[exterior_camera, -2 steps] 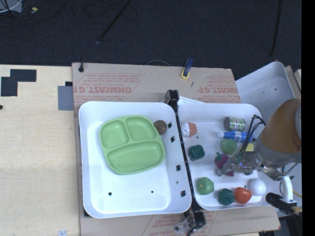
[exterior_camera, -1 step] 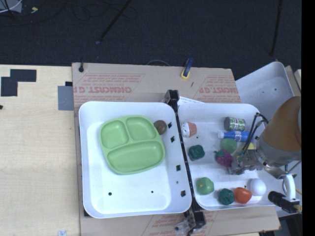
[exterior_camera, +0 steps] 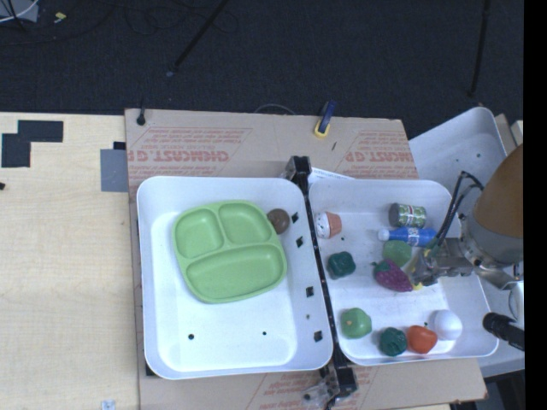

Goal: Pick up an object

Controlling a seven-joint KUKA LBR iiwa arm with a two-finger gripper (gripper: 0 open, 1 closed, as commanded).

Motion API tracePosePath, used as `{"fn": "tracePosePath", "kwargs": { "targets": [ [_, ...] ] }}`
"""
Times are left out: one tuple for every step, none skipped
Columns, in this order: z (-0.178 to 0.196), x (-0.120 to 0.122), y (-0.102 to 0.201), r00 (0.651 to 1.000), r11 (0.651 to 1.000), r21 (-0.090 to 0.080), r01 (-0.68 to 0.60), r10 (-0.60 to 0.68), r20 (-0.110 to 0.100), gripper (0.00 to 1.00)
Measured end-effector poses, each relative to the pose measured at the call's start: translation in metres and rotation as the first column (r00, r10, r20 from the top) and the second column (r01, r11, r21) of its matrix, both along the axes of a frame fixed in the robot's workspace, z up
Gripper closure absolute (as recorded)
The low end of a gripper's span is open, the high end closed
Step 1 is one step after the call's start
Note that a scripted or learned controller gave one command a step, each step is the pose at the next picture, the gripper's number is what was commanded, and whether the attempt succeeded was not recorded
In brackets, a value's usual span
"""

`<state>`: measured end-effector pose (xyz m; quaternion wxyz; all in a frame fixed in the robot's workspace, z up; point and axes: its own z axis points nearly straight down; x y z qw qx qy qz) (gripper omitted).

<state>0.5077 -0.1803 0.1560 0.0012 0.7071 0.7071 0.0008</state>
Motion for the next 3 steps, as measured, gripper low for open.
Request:
{"fn": "tracePosePath", "kwargs": {
  "targets": [
    [0.059, -0.001, 0.008, 1.000, 1.000, 0.000, 0.000, 0.000, 0.000, 1.00],
    [0.072, -0.001, 0.007, 1.000, 1.000, 0.001, 0.000, 0.000, -0.003, 1.00],
    [0.062, 0.015, 0.059, 1.000, 1.000, 0.004, -0.004, 0.004, -0.006, 1.00]
  ]
}}
